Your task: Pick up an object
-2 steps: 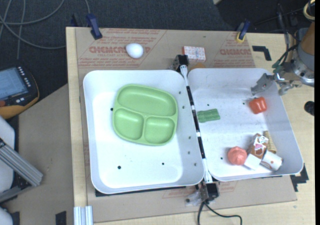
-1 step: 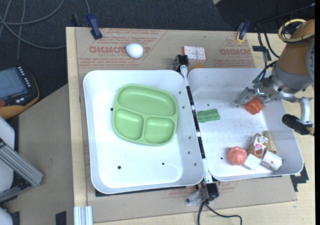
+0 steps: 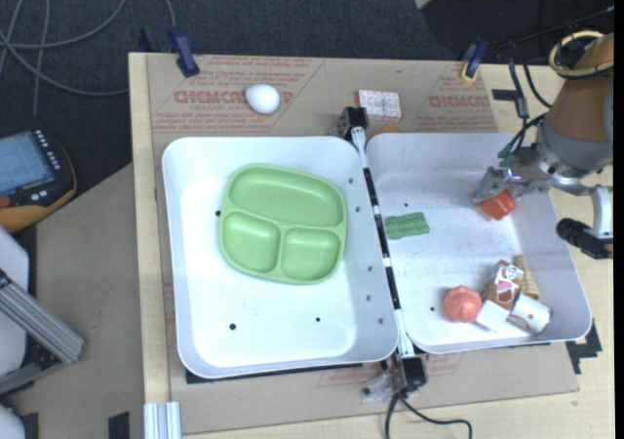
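My gripper (image 3: 495,195) pinches a small orange block (image 3: 499,205) between its fingers, right of the green bar (image 3: 406,225). Below the bar lie a red ball (image 3: 463,303) and a carton (image 3: 508,283).

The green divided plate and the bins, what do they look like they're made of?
The green divided plate looks like molded plastic with a matte finish: one even color, soft rounded compartment edges, no sharp glare. The left bin and right bin look like thin formed white plastic, slightly glossy, with rounded corners; painted metal can't be ruled out.
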You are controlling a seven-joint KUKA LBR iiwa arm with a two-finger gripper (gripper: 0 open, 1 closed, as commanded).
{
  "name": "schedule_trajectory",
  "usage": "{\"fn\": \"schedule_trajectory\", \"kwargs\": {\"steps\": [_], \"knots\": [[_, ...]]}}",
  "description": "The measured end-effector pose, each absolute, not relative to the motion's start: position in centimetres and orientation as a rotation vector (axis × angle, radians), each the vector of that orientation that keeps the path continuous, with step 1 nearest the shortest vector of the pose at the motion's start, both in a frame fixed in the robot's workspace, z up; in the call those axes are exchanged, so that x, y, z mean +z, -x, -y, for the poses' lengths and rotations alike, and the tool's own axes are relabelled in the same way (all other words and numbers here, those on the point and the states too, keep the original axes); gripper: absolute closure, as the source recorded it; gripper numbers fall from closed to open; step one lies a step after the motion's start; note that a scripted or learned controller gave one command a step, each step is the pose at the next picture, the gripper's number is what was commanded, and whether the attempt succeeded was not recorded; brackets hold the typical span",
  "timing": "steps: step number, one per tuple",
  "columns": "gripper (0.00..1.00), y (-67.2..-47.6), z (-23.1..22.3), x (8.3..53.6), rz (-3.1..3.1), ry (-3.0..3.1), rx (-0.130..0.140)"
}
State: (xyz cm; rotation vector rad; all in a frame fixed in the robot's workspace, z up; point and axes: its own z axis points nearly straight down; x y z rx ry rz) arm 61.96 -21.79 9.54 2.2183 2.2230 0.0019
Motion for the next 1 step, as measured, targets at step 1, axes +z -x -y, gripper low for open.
{"fn": "schedule_trajectory", "kwargs": {"steps": [1], "knots": [[1.0, -56.79, 13.78, 19.18, -2.224, -2.22, 0.001]]}}
